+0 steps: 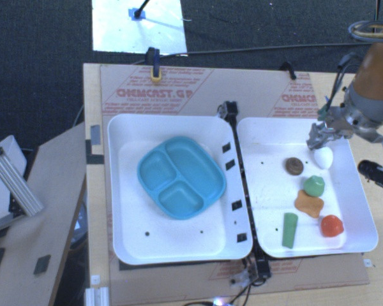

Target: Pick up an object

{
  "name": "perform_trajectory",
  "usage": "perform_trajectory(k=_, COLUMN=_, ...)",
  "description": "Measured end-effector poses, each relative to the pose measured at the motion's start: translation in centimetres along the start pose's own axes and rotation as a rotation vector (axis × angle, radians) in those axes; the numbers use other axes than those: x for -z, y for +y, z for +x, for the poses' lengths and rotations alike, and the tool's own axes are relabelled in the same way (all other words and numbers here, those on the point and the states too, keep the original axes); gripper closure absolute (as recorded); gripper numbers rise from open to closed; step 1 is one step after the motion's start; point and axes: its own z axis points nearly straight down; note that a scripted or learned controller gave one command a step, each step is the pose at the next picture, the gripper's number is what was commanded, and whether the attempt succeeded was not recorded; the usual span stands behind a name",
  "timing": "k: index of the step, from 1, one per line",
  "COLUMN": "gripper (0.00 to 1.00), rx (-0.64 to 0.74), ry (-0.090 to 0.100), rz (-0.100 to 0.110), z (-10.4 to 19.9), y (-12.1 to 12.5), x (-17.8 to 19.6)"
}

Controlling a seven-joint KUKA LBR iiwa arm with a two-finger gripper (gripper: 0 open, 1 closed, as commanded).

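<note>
Six items in right bin (370, 234); end effector (322, 139) over white egg (323, 157), opening unclear.

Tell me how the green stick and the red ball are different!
The green stick is long and thin, while the red ball is short and round. The stick is green; the ball is red-orange. The stick lies nearer the middle divider, the ball nearer the bin's outer wall. Both rest in the right bin, side by side.
</note>
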Motion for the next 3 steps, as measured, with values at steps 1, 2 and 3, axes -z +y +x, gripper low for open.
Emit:
perform_trajectory(k=1, gripper=1.0, rx=0.002, ry=0.001, rz=-0.001, z=5.7, y=-0.3, x=1.0)
perform_trajectory(k=2, gripper=1.0, rx=0.0, ry=0.001, rz=0.0, z=10.2, y=-0.5, x=1.2)
perform_trajectory(k=3, gripper=1.0, rx=0.002, ry=0.002, rz=0.0, z=16.6, y=-0.2, x=0.6)
